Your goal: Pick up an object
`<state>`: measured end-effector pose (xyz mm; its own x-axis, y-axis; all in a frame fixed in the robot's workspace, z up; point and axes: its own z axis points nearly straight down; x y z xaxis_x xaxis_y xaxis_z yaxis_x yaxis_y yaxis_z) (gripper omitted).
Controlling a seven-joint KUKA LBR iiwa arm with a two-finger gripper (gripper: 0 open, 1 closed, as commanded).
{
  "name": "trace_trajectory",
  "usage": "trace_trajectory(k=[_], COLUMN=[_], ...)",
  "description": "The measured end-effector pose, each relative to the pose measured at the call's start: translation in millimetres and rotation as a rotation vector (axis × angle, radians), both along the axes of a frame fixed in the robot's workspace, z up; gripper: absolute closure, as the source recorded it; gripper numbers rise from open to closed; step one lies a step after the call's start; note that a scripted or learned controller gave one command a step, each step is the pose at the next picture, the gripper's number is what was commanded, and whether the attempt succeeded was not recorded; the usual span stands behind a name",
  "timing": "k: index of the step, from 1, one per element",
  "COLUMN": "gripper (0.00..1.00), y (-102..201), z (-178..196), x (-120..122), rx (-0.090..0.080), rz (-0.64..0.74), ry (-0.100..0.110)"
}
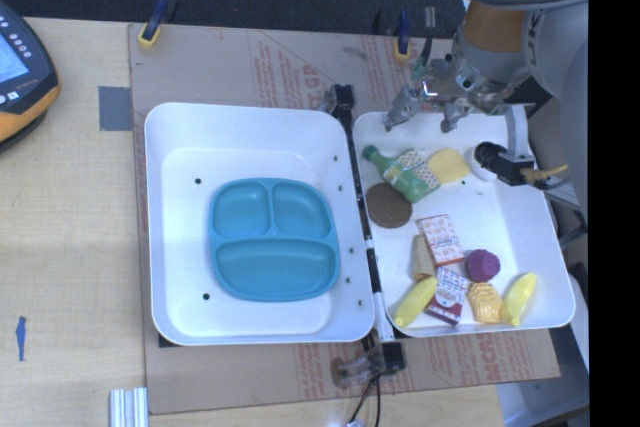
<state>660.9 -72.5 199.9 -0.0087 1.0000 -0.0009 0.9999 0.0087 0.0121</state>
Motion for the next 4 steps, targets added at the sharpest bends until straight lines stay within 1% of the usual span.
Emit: trace_trajectory(k=[1, 2, 3, 4], gripper=[0.0, 0.0, 0.0, 0.0], y=[33.9, 31.2, 19.5, -26.4], z=[-8.4, -8.1, -8.5, -110.4], x=[-59.0, -57.7, -85.9, -133.2], rx=[0.001, 0.0, -0.001, -0.004], rz=[0.0, -0.003, -0.006, -0.007], ry=[0.021, 0.018, 0.02, 0.011])
